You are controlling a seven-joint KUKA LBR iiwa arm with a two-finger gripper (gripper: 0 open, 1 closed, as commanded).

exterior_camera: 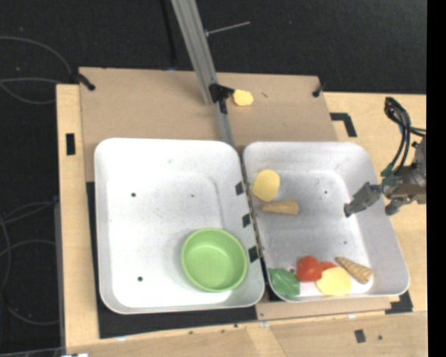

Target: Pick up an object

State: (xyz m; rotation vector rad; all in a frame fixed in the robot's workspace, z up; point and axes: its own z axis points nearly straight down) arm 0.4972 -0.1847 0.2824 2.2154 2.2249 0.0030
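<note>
Hand (370, 199) sits at the right rim of the right bin (305, 155), low over the wall; I read its two dark fingers as spread wide with nothing between them, though the far one is hard to make out; nothing picked yet. Candidates all lie in that bin: cone (354, 268) and yellow piece (334, 281) nearest, below the hand; red piece (308, 268) and green piece (284, 281) beyond those, all four crowded in the near corner; round yellow piece (266, 184) and tan stick (280, 208) well apart across the floor. My judgement: go for the round yellow piece or the stick; both have free floor around them, so the fingers can straddle without nudging neighbours; align across the stick's short axis. Surfaces look like smooth moulded plastic; cone ribbed and tapered, likely to squirt out. Green bowl (214, 259), glossy, sits in the left bin (156, 155), farthest off.
</note>
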